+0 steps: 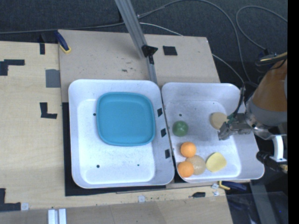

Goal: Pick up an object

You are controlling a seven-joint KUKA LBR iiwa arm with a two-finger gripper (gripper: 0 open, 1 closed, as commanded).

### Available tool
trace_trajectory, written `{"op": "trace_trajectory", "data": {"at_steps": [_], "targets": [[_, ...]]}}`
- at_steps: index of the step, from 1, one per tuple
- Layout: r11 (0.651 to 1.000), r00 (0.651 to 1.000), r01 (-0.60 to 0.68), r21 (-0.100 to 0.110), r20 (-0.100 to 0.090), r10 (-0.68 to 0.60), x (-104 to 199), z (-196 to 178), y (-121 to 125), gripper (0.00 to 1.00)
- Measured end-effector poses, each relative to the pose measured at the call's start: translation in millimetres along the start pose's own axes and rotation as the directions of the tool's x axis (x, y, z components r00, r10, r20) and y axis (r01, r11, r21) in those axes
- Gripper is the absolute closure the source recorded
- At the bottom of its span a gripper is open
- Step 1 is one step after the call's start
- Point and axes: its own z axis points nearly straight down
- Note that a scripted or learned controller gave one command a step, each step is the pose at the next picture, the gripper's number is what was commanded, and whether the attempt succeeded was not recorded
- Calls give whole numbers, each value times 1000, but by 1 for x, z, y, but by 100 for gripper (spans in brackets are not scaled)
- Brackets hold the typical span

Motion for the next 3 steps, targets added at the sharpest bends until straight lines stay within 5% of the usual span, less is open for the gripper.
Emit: {"op": "trace_trajectory", "data": {"at_steps": [2, 3], "targets": [[1000, 1000, 0, 0, 0, 0, 5, -96, -7, 100], [1000, 1000, 5, 3, -2, -5, 58, -102, 9, 100]]}}
